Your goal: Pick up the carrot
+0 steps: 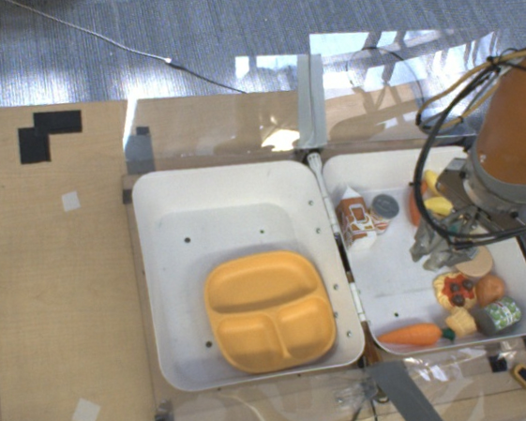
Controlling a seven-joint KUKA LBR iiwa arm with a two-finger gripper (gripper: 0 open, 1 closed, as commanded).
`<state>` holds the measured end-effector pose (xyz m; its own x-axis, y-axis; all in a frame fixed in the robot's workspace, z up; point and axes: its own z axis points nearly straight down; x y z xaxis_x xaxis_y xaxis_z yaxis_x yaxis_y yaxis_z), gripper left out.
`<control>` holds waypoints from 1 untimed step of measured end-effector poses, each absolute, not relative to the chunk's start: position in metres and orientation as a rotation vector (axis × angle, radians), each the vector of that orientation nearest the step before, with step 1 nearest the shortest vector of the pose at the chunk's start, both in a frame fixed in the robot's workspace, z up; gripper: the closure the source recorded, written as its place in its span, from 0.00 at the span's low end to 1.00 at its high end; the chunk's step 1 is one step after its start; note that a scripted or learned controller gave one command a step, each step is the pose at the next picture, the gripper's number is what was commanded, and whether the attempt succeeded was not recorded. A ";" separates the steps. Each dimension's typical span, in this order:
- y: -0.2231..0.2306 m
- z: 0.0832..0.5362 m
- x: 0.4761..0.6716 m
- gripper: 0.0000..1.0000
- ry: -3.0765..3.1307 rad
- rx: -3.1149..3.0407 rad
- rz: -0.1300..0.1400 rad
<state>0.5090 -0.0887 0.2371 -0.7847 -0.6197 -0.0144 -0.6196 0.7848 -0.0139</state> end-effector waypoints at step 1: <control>-0.112 0.133 0.493 1.00 2.680 -1.634 0.002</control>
